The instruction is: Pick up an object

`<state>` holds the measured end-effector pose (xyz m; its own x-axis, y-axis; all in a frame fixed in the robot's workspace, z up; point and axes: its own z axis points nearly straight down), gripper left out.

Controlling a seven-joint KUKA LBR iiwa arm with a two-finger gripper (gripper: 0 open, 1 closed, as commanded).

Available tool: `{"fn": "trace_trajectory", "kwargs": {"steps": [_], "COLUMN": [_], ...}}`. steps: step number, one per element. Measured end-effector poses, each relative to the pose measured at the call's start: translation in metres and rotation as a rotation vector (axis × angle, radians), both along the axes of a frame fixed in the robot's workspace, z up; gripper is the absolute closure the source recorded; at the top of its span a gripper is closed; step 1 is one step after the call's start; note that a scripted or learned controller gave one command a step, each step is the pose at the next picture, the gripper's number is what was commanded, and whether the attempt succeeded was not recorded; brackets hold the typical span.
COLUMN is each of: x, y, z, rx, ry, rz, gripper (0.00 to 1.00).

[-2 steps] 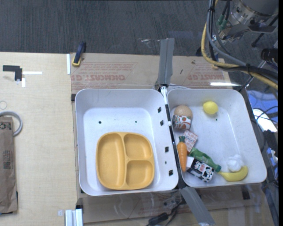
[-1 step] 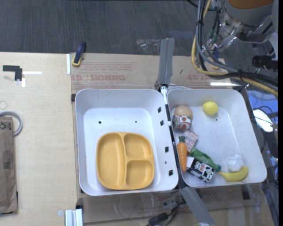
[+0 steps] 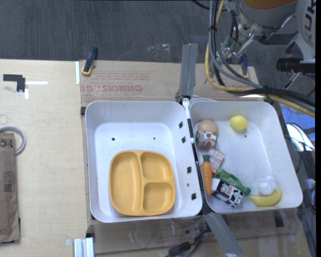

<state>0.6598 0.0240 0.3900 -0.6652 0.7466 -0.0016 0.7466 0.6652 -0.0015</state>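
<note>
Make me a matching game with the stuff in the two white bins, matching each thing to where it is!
Things:
1. yellow divided plate
2. lemon
3. banana
4. carrot

Places:
A. near right corner of the right bin
B. in the left bin
C. far part of the right bin
D. along the right bin's left wall

Pairs: 1-B, 2-C, 3-A, 4-D

I see my arm (image 3: 263,12) raised at the upper right, wrist wrapped in cables, its orange band uppermost.
</note>
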Motion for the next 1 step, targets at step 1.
{"fn": "trace_trajectory", "kwargs": {"steps": [1], "x": [-0.0053], "y": [-0.0536], "z": [0.0519], "rx": [-0.001], "ry": [-0.002], "rz": [0.127], "gripper": [1.00]}}
